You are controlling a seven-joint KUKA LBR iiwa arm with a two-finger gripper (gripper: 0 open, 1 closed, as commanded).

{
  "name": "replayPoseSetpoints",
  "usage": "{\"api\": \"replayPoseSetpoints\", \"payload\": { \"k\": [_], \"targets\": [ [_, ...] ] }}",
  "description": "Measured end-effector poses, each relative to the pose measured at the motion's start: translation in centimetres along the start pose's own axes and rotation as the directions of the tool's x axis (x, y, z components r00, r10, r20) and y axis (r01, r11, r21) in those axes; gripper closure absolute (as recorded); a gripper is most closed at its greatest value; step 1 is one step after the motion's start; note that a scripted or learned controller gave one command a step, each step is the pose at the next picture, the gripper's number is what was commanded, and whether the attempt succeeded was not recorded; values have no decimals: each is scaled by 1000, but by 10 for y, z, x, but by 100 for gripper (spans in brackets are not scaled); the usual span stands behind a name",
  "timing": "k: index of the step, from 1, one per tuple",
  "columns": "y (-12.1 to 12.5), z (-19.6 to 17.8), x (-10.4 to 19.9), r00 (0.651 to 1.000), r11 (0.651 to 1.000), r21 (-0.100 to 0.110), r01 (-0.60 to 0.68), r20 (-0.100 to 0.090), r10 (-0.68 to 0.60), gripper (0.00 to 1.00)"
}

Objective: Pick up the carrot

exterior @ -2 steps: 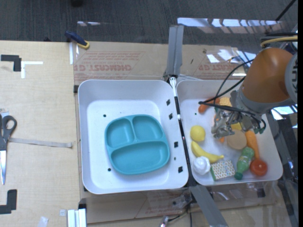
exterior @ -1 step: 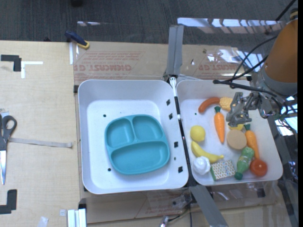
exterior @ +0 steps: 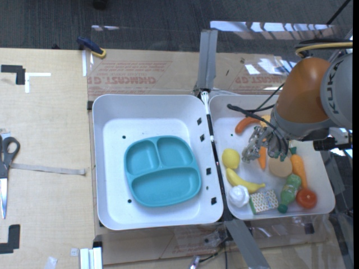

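While the gripper (exterior: 263, 150) pinches a small carrot (exterior: 262, 158) over the right bin (exterior: 325, 206), scissors (exterior: 5, 170) lie at nine o'clock on the pale wooden bench (exterior: 45, 206).

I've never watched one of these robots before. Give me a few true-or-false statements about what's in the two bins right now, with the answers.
1. The blue divided plate lies in the left bin. True.
2. The banana sits on the blue plate. False: it lies in the right bin, beside the lemon.
3. The gripper is over the right bin. True.
4. The tomato is in the left bin. False: it sits in the right bin's near right corner.
5. A green bottle lies beside the tomato. True.
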State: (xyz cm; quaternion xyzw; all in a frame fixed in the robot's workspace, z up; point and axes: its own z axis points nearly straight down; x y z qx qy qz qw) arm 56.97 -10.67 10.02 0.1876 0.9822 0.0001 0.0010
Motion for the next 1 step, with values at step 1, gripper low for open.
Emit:
{"api": "replayPoseSetpoints", "payload": {
  "k": [1],
  "targets": [
    [39,-92,23,977,977,0,-214,2,214,100]
  ]
}}
